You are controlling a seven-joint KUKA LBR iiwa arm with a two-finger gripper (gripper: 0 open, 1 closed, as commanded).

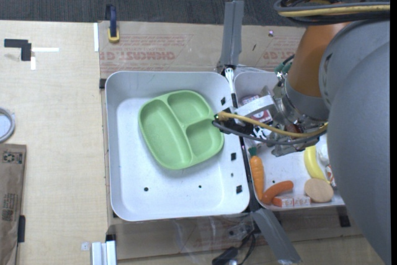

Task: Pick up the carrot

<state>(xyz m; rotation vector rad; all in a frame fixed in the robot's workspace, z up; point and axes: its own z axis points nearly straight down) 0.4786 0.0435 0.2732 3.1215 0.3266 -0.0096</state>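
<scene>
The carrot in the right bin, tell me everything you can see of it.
The carrot is a small orange toy-like piece with a green tip at its upper end. It lies flat along the left wall of the right bin, lengthwise toward the near edge. Its lower end meets a sausage-shaped orange-red piece. The gripper's dark parts hang just above its top.

Matt green plastic plate (pixel 180 128) in a smooth white plastic bin (pixel 124 183).

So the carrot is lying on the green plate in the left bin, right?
Not quite. The camera view shows the carrot lying in the right bin, near its front left corner. The green plate does sit in the left bin.
</scene>
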